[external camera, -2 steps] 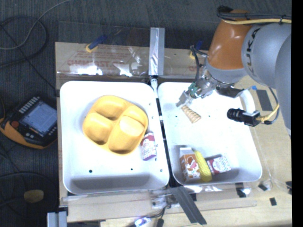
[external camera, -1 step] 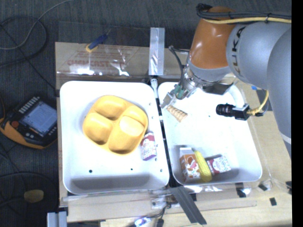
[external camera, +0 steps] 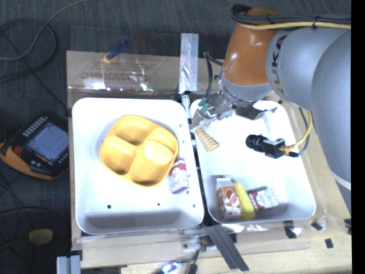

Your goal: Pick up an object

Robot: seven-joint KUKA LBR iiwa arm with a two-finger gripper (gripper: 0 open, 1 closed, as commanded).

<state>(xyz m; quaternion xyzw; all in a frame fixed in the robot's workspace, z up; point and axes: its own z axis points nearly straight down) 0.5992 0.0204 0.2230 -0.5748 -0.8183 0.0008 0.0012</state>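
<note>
At the right bin's (external camera: 296, 207) six o'clock edge lie a small carton (external camera: 227, 201), a corn cob (external camera: 244, 200) and a red packet (external camera: 263, 198). In the left bin (external camera: 85, 210) sits a yellow tray (external camera: 138, 149), a little bottle (external camera: 179, 176) at its four o'clock. Farther back, the gripper (external camera: 206, 117) hangs above a ridged tan cone (external camera: 207, 140), which lies at the right bin's ten o'clock. Whether it is spread or pressed together, I cannot tell. The approach seems under way; next, a straight descent onto the cone.

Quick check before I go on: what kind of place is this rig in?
Likely a robotics lab bench: two white bins of toy food, a teach pendant on the carpet, loose cables.
</note>
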